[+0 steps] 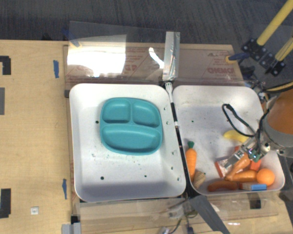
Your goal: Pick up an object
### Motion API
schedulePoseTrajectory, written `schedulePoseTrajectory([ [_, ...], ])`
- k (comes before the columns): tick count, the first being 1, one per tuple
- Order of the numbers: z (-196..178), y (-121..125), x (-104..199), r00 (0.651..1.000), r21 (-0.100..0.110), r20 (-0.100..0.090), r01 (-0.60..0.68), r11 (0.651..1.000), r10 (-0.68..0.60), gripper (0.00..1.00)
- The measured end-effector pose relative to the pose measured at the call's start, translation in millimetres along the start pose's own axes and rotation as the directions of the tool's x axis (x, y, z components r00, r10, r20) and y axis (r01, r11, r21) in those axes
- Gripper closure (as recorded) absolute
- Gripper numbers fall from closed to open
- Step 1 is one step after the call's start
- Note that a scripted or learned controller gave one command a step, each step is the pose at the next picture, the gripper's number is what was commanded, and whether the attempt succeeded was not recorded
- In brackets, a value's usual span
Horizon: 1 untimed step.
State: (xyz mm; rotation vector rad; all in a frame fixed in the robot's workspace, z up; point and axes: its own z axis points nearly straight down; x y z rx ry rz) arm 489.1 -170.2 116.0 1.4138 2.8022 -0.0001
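Over the right-hand shallow white bin (205, 106), at its right wall, the grey arm with the orange band (283, 118) reached in, wrist angled down and left toward the near-right corner pile. Gripper (251, 152) sat low, just above the pile; claw state could not be read, as clutter hid it.

Pile contents: small orange plastic carrot (240, 165), orange ball (266, 177), brown sausage-shaped toy (224, 185), yellow banana-like piece (234, 136) just beyond. A second orange carrot with green top (191, 160) lay apart, beside the bin's left wall. A black cord loop (234, 120) lay farther back.

Judgement: toys looked light, rigid, smooth, likely slippery; the carrot nearest the gripper would best be pinched across its thick middle. Crowding risked a glancing grip.

Left white bin (88, 179) held a teal divided plastic plate (132, 126).
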Motion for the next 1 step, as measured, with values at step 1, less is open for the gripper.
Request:
schedulePoseTrajectory([
  [1,20.3,-19.3,-24.3,0.999,-0.016,0.003,-0.044,0.999,0.044,0.0],
])
